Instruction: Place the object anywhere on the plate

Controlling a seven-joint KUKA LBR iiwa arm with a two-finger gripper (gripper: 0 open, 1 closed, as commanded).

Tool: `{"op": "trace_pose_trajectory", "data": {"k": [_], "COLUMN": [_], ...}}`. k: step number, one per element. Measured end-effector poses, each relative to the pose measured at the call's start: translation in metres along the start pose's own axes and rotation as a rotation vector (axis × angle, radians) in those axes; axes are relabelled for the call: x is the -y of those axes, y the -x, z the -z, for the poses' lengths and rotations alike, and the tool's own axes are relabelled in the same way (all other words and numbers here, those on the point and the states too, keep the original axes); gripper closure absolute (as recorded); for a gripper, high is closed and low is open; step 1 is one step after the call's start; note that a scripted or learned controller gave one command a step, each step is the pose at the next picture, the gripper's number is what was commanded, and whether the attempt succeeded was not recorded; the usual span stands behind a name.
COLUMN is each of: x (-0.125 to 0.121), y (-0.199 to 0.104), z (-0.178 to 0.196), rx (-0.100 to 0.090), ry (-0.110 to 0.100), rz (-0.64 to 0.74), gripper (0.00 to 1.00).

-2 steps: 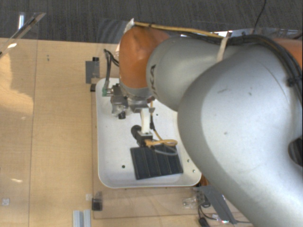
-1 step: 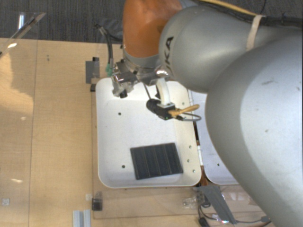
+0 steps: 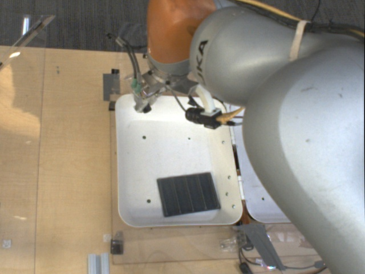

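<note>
**Pincer low at the far corner of the left bin**

Reaching in from the right, the grey arm (image 3: 274,67) crosses the upper part of the view, its orange band (image 3: 174,21) sitting just above the wrist. The pincer (image 3: 142,104) hangs over the far left corner of the left white bin (image 3: 128,170), close to the bin's rim. Its fingers are small and dark against the white floor, and how far apart they stand cannot be told; nothing can be made out between them.

A dark, ribbed rectangular plate (image 3: 188,194) lies flat on the floor of the same bin, toward its near right side, turned slightly off square with the walls. It is well apart from the pincer. No separate object to be placed can be picked out for certain.

A black cable connector (image 3: 201,117) dangles beside the wrist, above the bin's far right part. The second white bin (image 3: 259,201) lies just to the right, largely hidden by the arm. Both bins rest on the pale wooden tabletop (image 3: 57,153).
</note>
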State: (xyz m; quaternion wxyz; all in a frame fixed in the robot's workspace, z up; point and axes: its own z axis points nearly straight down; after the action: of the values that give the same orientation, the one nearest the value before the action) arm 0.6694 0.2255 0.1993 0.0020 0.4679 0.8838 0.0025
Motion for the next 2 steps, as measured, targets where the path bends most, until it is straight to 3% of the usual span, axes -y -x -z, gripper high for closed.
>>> {"op": "trace_pose_trajectory", "data": {"k": [1, 2], "x": [-0.002, -0.004], "y": [-0.003, -0.003], "z": [0.019, 0.031], "rx": [0.001, 0.002], "ry": [0.002, 0.01], "rz": [0.099, 0.101], "gripper": [1.0, 1.0]}}
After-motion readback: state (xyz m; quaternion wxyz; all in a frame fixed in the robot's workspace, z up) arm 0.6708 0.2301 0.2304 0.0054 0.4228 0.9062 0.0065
